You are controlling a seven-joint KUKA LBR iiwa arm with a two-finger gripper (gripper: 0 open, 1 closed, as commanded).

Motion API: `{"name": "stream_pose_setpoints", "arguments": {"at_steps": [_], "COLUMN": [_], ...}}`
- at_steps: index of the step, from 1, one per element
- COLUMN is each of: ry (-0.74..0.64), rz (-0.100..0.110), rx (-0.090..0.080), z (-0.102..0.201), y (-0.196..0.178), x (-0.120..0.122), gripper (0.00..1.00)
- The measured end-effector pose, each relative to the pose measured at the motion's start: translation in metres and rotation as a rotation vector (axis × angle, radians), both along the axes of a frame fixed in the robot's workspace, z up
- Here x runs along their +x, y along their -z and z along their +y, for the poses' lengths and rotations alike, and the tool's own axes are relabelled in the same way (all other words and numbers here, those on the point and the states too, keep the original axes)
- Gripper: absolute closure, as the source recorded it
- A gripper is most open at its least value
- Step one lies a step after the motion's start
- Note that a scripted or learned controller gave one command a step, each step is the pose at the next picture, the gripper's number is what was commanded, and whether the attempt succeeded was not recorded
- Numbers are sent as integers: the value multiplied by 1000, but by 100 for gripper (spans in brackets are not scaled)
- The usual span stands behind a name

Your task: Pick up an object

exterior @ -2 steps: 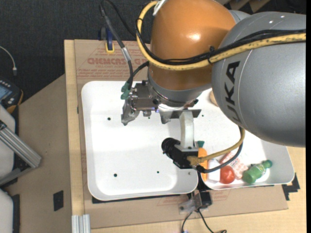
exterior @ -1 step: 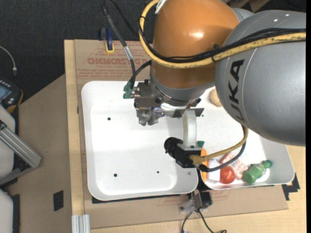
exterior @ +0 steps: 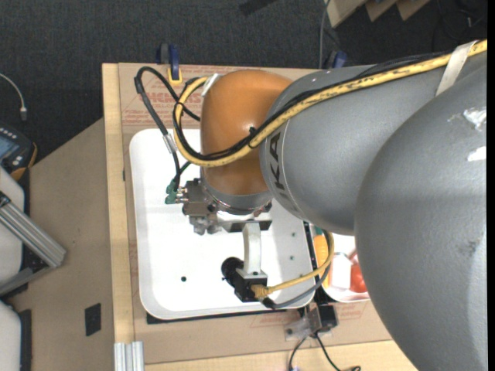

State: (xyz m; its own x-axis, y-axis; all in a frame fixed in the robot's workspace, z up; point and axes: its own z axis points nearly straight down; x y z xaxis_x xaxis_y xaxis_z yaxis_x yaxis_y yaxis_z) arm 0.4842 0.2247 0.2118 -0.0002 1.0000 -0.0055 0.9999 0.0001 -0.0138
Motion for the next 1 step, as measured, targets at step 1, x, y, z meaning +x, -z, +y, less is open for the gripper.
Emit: {"name": "stream_pose_setpoints", "arguments": {"at_steps": [1], "ry": [1], "rz": [-13], "rx": [6], "z": [0], "y": [-8], "x": [2], "gripper": [0]}}
